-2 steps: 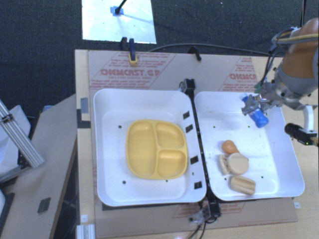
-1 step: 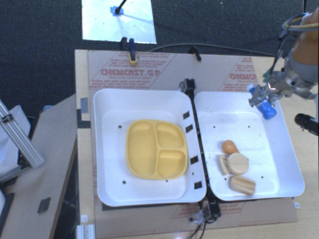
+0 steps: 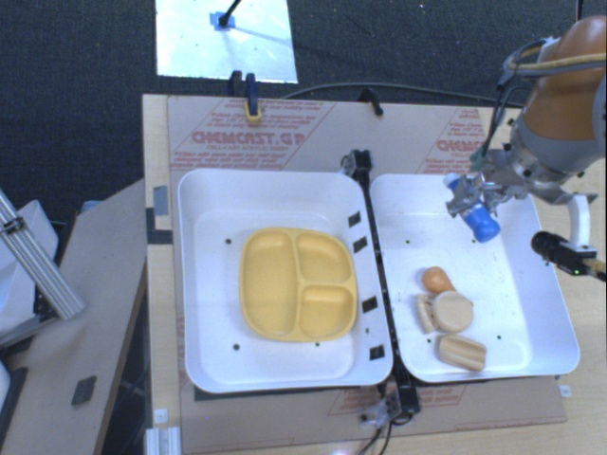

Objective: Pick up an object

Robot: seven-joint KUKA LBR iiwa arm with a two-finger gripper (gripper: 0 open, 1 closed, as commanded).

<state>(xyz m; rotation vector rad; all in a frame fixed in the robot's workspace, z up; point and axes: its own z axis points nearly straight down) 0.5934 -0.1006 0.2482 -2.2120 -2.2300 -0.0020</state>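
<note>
1. My gripper [image 3: 471,200] hangs over the right bin [image 3: 541,349] near its far edge, clamped on a small blue object [image 3: 483,224].
2. Near that bin's front edge lie an orange ball [image 3: 435,280], a round tan piece [image 3: 452,312] and a tan block [image 3: 461,352], close together.
3. A yellow divided plate [image 3: 296,283] sits in the left bin [image 3: 204,254].

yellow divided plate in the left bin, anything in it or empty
Empty. The yellow divided plate lies flat in the left bin, and all three compartments show bare yellow; the food pieces lie in the right bin.
</note>
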